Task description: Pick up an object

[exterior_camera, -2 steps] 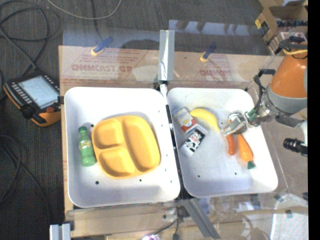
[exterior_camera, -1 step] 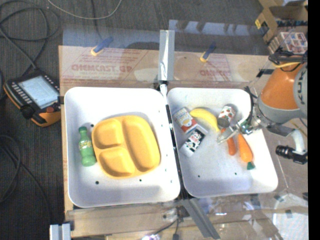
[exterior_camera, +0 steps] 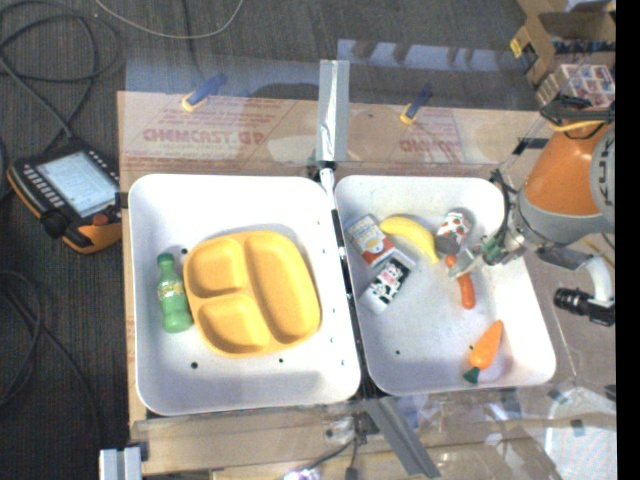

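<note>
Beside the yellow tray point(exterior_camera: 252, 293), on its left and within the same left bin point(exterior_camera: 150, 368), lies a green bottle point(exterior_camera: 172, 292) with a white label, lengthwise along the tray's edge, close to it but apart. Tray: three compartments, set slightly askew.

Right of the tray, past the bin divider, the right bin point(exterior_camera: 520, 363) holds:
- a small can point(exterior_camera: 366, 238), nearest the tray, top left of the bin;
- a black-and-white carton point(exterior_camera: 387, 280), just below the can;
- a banana point(exterior_camera: 410, 234), just beyond the can, away from the tray;
- a red-and-white cup point(exterior_camera: 453, 230), beyond the banana's far end;
- a small orange-red piece point(exterior_camera: 466, 290), below the cup, lying apart on the bin floor;
- a carrot point(exterior_camera: 484, 350) with green end, farthest from the tray, toward the bin's lower right.

Gripper point(exterior_camera: 478, 256): over the right bin between the cup and the orange-red piece, reaching from the side away from the tray. Finger spread cannot be told; no object is visibly gripped.
</note>
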Motion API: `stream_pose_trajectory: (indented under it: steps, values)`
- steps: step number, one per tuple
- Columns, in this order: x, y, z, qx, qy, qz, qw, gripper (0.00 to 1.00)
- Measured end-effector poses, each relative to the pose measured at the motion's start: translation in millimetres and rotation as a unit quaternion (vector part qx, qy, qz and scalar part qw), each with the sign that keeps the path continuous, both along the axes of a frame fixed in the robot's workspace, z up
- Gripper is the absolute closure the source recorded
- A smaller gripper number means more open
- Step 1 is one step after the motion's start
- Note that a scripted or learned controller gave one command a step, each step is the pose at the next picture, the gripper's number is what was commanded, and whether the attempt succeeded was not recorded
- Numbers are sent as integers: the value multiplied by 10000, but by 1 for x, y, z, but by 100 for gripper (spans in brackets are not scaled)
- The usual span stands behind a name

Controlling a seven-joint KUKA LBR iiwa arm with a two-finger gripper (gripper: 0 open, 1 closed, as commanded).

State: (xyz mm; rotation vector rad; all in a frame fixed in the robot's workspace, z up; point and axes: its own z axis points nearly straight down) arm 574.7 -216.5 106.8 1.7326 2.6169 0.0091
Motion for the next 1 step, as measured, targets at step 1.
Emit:
stream_pose_trajectory:
  steps: [1]
  values:
    - [33,37,99,-22,15,295,9996,100]
